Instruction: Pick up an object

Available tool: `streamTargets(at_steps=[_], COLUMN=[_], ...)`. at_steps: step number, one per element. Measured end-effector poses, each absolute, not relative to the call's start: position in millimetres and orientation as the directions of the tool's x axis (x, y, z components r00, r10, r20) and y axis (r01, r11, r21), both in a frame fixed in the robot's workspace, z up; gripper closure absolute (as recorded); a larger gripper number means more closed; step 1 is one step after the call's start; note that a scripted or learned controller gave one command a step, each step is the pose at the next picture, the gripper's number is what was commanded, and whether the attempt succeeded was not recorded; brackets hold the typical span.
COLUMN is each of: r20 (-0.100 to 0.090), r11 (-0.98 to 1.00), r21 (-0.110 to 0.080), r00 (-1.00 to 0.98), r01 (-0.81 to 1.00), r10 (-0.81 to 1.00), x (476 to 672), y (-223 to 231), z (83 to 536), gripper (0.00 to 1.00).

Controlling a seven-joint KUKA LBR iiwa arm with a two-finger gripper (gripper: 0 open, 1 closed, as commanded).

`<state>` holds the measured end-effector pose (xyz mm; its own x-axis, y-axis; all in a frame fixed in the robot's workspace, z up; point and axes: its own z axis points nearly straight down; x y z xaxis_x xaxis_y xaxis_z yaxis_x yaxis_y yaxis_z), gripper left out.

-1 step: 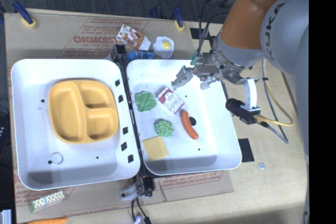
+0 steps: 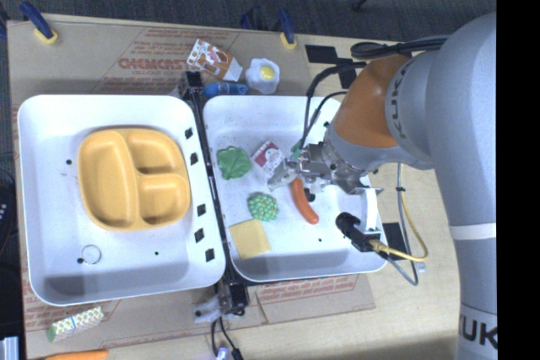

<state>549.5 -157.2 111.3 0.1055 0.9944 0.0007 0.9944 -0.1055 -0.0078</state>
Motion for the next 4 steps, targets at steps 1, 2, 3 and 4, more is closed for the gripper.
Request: streamTargets(at_steps=[1, 2, 3, 4], r20=[0.000, 0.000, -0.008, -0.003], r11=[-0.099, -0.100, 0.380, 0.385], r21=[-0.007, -0.008, 0.015, 0.010], r00=[0.099, 0.100, -0.380, -0.385], r01=[0.995, 0.995, 0.925, 0.923], r10=[0.995, 0.995, 0.925, 0.923], x=[550.5, 550.4, 525.2, 524.6], y=[-156.9, -156.8, -156.5, -155.4], z=[122.3, 121.9, 97.8, 107.4], gripper=[1.00, 0.00, 0.00, 1.00])
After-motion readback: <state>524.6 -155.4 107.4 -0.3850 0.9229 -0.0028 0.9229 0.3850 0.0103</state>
